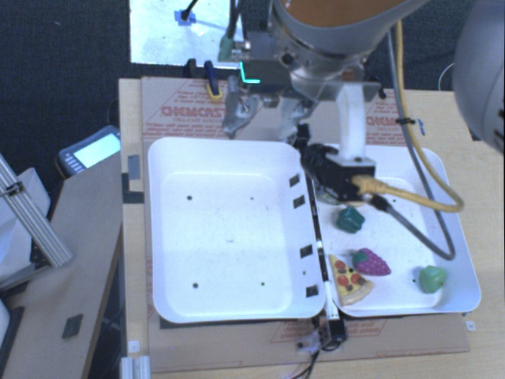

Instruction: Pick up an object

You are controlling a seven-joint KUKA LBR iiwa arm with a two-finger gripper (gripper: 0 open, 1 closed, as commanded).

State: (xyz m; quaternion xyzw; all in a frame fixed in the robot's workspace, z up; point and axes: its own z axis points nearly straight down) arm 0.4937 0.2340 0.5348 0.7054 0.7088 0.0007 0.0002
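Four small objects lie in the right bin (465, 290), toward its near end. One is a dark green lump (350, 219) near the bin's left wall, just below the black block on the arm's wrist. Nearer the camera sits a purple grape-like piece (371, 262), and touching its lower left is a pizza slice (350, 280) with red dots on yellow, lying flat against the divider between the bins. A lighter green piece (432, 278) rests well apart from these, close to the right rim.

Nothing among these four is lifted; each rests on the bin floor.

Above them, the arm comes in from the upper right, its wide grey and orange body covering the top of the scene. A white link drops down to a black block (339, 172) over the far part of the right bin, with a yellow cable (410, 200) and a grey hose looping out across the bin toward its right rim. The gripper (239, 117) seems to be the grey metal piece hanging above the far rim of the left bin (170, 235), over the cardboard sheet (177, 109); whether its claw is open or closed cannot be told, and no object is seen in it.
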